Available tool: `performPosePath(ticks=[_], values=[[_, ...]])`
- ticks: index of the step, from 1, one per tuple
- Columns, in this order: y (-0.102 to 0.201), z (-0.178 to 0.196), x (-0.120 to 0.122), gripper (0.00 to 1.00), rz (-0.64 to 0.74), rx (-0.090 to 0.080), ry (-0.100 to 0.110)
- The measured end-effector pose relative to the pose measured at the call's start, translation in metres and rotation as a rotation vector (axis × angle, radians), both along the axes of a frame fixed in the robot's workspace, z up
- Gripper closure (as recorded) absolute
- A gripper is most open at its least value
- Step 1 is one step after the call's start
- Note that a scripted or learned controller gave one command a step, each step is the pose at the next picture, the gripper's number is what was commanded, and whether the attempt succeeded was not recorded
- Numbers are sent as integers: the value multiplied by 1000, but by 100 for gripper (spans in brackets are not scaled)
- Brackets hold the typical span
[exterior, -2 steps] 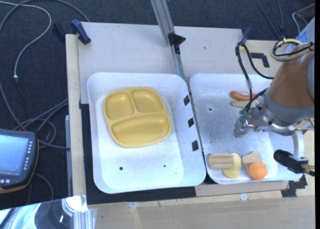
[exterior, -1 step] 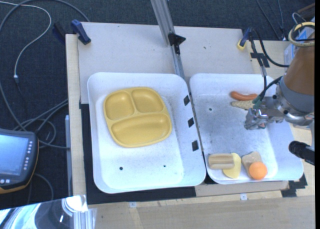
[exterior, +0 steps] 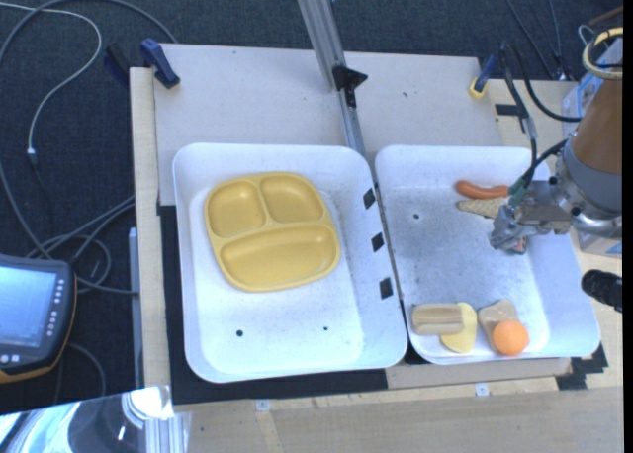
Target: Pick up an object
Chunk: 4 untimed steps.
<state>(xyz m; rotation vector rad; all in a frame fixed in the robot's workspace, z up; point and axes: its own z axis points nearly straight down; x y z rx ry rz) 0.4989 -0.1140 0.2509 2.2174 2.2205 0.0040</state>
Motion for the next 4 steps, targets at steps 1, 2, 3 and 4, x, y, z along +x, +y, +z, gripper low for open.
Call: performPosePath(ticks=[1, 2, 3, 4], values=[[49, -13, 4, 100, 5, 4, 7], [106, -25, 6, 100, 6, 4, 8], [166, -14, 12, 100, 7, 3, 3], [210, -18, 11, 100, 5, 3, 5]])
